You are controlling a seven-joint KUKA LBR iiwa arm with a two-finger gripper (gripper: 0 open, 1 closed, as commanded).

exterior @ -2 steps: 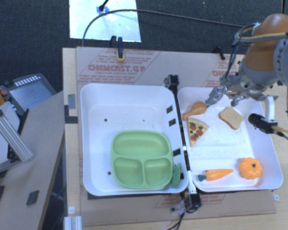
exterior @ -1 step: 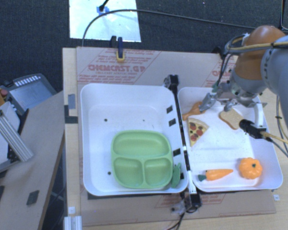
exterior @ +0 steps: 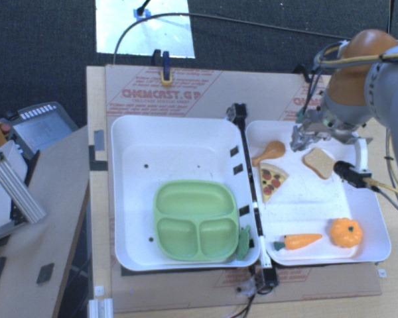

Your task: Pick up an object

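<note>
The hand (exterior: 304, 140) hangs over the far part of the right bin (exterior: 368, 197); we cannot tell its state. Just beside it we see a bread slice (exterior: 319, 162) and a chicken drumstick (exterior: 270, 152). Nearer us lie a pizza slice (exterior: 272, 179), a carrot (exterior: 300, 241) and a small pumpkin (exterior: 345, 232). The left bin (exterior: 129, 177) holds a green divided plate (exterior: 194, 219).

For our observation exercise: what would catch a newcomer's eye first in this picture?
The green divided plate in the left bin stands out. In the right bin, an orange pumpkin and carrot lie near the front edge, while the gripper hangs between the drumstick and bread slice.
</note>
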